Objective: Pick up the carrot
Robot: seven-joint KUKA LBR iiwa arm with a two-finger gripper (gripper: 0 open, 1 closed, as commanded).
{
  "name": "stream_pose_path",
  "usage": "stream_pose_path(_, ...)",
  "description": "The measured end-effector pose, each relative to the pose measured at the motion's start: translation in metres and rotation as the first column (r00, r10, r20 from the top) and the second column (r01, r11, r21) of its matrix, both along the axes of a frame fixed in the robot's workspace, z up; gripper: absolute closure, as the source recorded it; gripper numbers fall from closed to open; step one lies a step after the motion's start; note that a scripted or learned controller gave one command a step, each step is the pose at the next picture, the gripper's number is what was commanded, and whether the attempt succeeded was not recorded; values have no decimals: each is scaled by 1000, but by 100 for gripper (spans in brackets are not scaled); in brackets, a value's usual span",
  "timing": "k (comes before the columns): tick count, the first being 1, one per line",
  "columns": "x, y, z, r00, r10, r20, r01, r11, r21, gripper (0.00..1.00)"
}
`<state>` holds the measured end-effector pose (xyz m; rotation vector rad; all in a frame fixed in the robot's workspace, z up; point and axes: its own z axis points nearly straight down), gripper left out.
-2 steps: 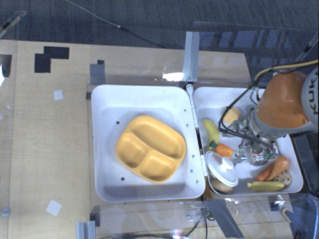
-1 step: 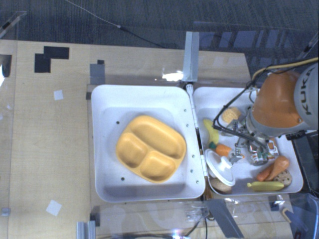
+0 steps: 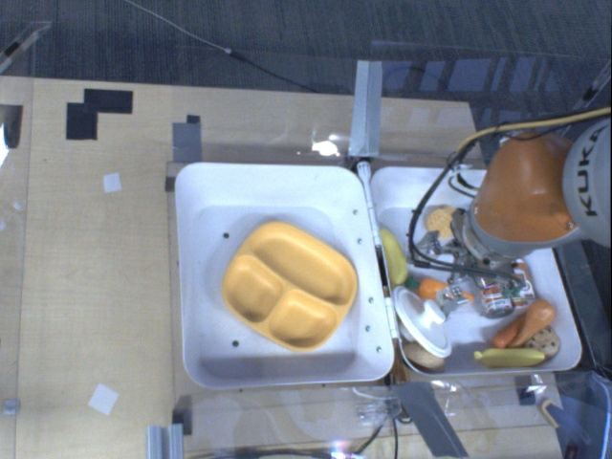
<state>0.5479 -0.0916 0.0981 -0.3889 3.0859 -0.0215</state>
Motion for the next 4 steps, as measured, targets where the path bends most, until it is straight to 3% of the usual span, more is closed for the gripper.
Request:
stream_pose_path(1,-16,-5,5,989,-147,31,147,989,-1,0)
stream_pose_path(2,-8,-5,3,979,-202,11,202,979,-3,0)
stream_pose_path(3,-14,3,2,987,157,18,-157,988,-8,0)
stream_pose_path(4,3,-3,0,897,443,-9,-443,897,-17,0)
